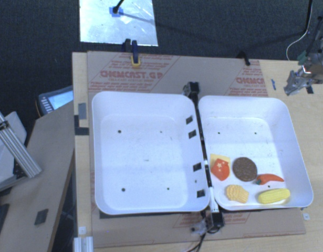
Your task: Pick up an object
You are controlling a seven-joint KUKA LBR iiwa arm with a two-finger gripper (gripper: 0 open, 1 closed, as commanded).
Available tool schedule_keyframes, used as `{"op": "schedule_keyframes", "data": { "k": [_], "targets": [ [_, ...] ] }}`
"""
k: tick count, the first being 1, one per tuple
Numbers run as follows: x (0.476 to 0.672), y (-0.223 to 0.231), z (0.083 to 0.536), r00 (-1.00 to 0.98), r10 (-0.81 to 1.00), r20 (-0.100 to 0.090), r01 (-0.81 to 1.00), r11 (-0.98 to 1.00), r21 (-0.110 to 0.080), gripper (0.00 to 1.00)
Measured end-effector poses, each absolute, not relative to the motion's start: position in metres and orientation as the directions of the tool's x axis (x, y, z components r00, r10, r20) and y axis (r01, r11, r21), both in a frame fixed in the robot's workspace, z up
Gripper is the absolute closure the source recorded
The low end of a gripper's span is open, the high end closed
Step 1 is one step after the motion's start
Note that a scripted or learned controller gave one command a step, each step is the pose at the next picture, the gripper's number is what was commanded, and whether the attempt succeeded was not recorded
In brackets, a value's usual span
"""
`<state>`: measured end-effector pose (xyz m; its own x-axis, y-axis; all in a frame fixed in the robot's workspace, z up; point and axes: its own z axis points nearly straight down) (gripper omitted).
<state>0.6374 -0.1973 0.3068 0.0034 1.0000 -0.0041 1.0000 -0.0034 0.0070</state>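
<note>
At upper right of the frame, the hand (303,80) sits off past the right bin's (245,109) far corner, over bare desk (266,75), well apart from every item; can't tell its state, too small and blurred. Likely parked clear so the camera sees both bins before a pick, my guess. All candidate things lie bunched in the lower right of the right bin, near its front wall, probably slid or dropped there: a yellow-and-red wedge (220,167) beside the divider, a brown disc (245,168) just right of it, a red chili (269,179) right of the disc, a small ridged yellow piece (237,193) below the wedge, and a yellow corn cob (273,195) at lower right, close to the chili. Corn's long axis runs roughly left-right across the frame, slightly tilted up toward the right; chili also lies left-right, thin tip pointing right, darker stem end next to the disc. Left bin (145,140) holds no items. Nothing grasped; pick not yet begun. Corn looks the easiest target, judged by its shape and space around it.
</note>
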Motion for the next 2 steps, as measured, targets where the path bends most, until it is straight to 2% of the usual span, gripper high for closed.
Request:
{"op": "schedule_keyframes", "data": {
  "k": [1, 2],
  "targets": [
    [0.671, -0.124, 0.310, -0.011, 1.000, 0.001, 1.000, 0.011, 0.007, 1.00],
    [0.632, -0.188, 0.306, 0.004, 1.000, -0.002, 1.000, -0.004, 0.001, 1.00]
  ]
}}
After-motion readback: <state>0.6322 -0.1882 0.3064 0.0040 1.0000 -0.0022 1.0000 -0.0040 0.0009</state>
